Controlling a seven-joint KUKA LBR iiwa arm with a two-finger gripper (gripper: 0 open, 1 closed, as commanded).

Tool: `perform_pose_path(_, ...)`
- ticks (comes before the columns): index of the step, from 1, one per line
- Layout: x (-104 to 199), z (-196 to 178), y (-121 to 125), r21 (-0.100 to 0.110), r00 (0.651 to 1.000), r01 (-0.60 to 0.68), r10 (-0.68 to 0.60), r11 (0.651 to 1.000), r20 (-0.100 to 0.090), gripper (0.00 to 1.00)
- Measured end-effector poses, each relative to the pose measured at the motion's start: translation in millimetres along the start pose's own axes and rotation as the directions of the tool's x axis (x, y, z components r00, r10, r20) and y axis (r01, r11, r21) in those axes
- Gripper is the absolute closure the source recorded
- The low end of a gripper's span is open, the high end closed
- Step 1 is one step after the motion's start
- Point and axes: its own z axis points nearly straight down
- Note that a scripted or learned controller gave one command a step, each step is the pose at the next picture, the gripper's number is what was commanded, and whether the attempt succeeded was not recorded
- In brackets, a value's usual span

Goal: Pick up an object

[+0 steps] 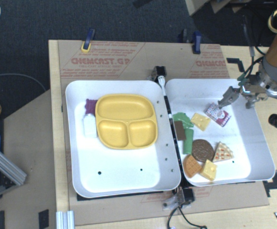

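Hovering at two o'clock in the right bin, the gripper hung beside a small packet; whether its claw was clenched I cannot tell. Nothing looked lifted; the pick remained undone, by my judgement.

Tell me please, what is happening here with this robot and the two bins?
A robot arm reaches in from the right, and its gripper hangs just above a small pink and white packet in the right bin. Nothing is lifted yet. The same bin holds toy food: a cheese piece, a brown cookie, a pizza slice and green pieces. The left bin holds a yellow divided plate.
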Motion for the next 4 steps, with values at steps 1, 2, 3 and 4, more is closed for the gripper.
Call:
perform_pose_path(1,0.2,-7.4,2.8,-0.013,1.0,0.003,-0.003,1.0,0.003,0.0)
perform_pose_path(2,9.8,48.9,-1.3,-0.006,1.0,0.002,-0.002,1.0,0.0,0.0)
perform_pose_path(3,9.3,112.7,-3.5,-0.007,1.0,0.002,-0.002,1.0,0.0,0.0)
perform_pose_path(4,10.2,120.2,1.3,-0.022,1.0,0.003,-0.003,1.0,0.001,0.0)
